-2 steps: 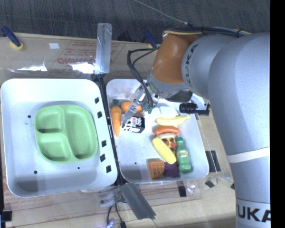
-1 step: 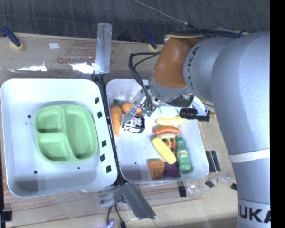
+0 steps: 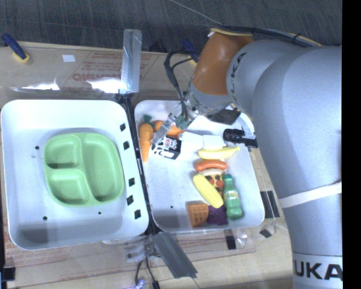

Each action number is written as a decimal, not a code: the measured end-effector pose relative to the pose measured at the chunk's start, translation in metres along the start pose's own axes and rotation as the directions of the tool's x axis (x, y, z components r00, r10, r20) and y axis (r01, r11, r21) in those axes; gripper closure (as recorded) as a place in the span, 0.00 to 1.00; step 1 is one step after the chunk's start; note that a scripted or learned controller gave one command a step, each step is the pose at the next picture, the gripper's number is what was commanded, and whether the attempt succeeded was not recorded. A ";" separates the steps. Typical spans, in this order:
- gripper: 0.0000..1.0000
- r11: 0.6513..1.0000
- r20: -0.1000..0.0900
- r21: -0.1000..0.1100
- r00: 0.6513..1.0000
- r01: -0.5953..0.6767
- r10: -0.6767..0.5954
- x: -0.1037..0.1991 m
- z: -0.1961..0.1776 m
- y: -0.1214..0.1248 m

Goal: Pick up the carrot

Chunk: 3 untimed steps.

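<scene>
**Two white bins, one carrot by the wall**

Two bins side by side on the desk. Grey arm reaching into the right bin. Jaws low near its top left corner, seemingly closed on a small orange piece. Carrot just left of the jaws, lying free along the bin wall. Banana, corn and green bottle down to the right. Green plate far left, in the left bin.

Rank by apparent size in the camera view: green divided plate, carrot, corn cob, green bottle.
1. green divided plate, by far the largest.
2. carrot, long and thin.
3. corn cob and green bottle: they look alike in size, so I leave them unranked.
</scene>
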<state>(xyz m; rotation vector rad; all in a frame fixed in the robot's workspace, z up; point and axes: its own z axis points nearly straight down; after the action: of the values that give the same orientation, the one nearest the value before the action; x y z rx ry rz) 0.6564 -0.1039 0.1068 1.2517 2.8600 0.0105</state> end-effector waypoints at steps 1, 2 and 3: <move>0.00 0.934 -0.001 0.011 0.934 -0.356 0.356 0.004 0.000 -0.002; 1.00 0.937 0.014 -0.011 0.937 -0.349 0.349 0.001 -0.016 0.004; 1.00 0.629 0.000 0.029 0.629 -0.777 0.777 0.052 0.015 -0.076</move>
<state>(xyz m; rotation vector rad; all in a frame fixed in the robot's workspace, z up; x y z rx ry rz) 0.5654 -0.1169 0.0900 2.3814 2.0596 -0.0065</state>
